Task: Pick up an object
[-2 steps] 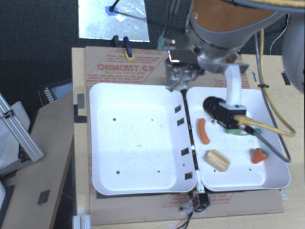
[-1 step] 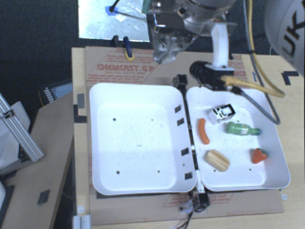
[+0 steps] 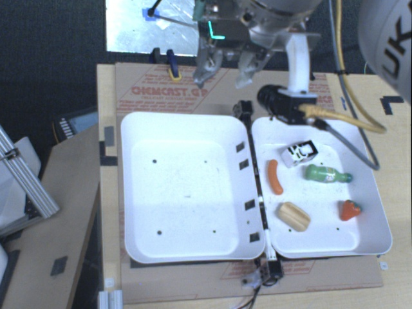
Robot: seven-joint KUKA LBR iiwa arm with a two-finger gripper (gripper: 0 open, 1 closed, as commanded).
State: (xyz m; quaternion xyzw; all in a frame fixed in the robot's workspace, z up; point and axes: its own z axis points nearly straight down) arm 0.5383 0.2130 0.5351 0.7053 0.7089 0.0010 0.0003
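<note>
Gripper (image 3: 225, 69) hangs at 12 o'clock above the bins' far edge, fingers spread, nothing between them. Right bin (image 3: 367, 237) contains: black-and-white block (image 3: 301, 152) at 12 o'clock, green bottle (image 3: 327, 174) at centre, orange sausage (image 3: 275, 176) at 9 o'clock, bread roll (image 3: 293, 215) at 7 o'clock, red fruit (image 3: 349, 210) at 4 o'clock.

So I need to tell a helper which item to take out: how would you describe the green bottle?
Look in the right-hand white bin, the one holding five small items. Toward its back right lies a small green bottle on its side, just right of a black-and-white box. It is the only green thing there; the others are orange, tan and red.
</note>
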